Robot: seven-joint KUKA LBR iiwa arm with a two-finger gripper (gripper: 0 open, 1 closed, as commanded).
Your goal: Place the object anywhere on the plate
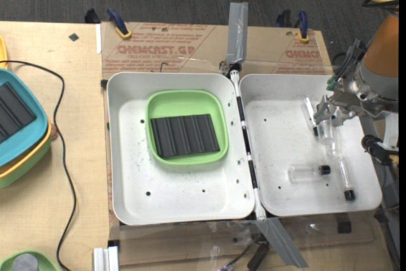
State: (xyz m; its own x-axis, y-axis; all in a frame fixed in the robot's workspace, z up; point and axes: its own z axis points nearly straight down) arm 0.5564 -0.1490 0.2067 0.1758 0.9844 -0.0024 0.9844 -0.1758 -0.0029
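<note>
Item: clear tubes (309, 172), lying lower right in the right bin (279, 197); gripper (325, 116) above them, open or closed impossible to tell; green plate (186, 102) centre-left; a centred, square descent over one tube advised.

Clear tube (309, 172) lying in right bin (279, 193)

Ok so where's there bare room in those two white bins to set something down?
In the left white bin, bare floor runs below and left of the square green plate, whose middle a dark ribbed pad covers. In the right white bin, the left half is bare. Its right half is crowded: clear plastic tubes lie beneath the tool.
</note>
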